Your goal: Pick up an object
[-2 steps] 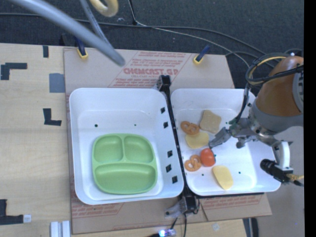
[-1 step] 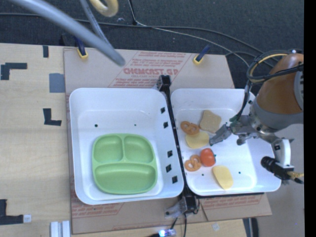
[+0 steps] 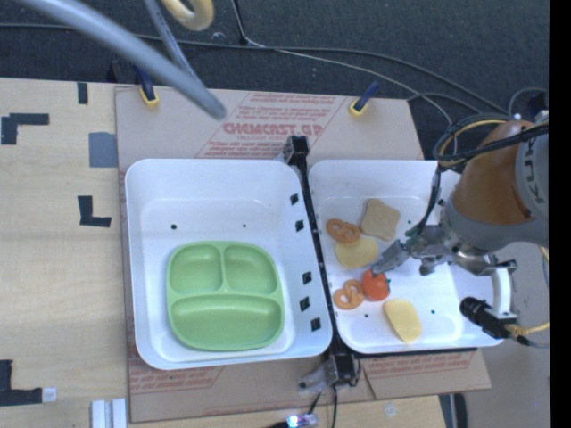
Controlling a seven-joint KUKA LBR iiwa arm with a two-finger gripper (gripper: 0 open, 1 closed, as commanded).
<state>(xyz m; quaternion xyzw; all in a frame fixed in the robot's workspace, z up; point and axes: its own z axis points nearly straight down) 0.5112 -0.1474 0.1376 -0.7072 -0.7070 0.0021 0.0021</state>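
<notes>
Pale wood counter (image 3: 53, 266) carries a cardboard sheet (image 3: 268, 119) on which two shallow white bins sit side by side, joined along a black divider (image 3: 308, 239); taking that divider as the landmark, the left bin (image 3: 147, 185) lies to its left and holds a green sectioned tray (image 3: 225, 294), while the right bin (image 3: 446, 333) lies to its right and holds the small toy foods.

Just right of the divider sit two pretzels, the upper pretzel (image 3: 343, 231) and the lower pretzel (image 3: 348, 296); a little farther right lie a tan bread slice (image 3: 381, 218), a pale yellow wedge (image 3: 356, 254), a red tomato (image 3: 376, 286) and, lowest and farthest, a yellow lemon-like piece (image 3: 403, 320).

Reaching in from the far side of the right bin, the gripper (image 3: 389, 259) points toward the divider; its fingers look nearly pressed together, their tips just above the red tomato and beside the pale yellow wedge, with nothing visibly pinched between them.

I judge the red tomato the likeliest target; it looks like light hollow plastic, stiff and smooth, so rounded sides may slip out of a shallow pinch; the fingers would need to spread and close across its widest middle, clear of the lower pretzel touching its left side; the pale yellow wedge, flatter, would want a grip across its edges.
</notes>
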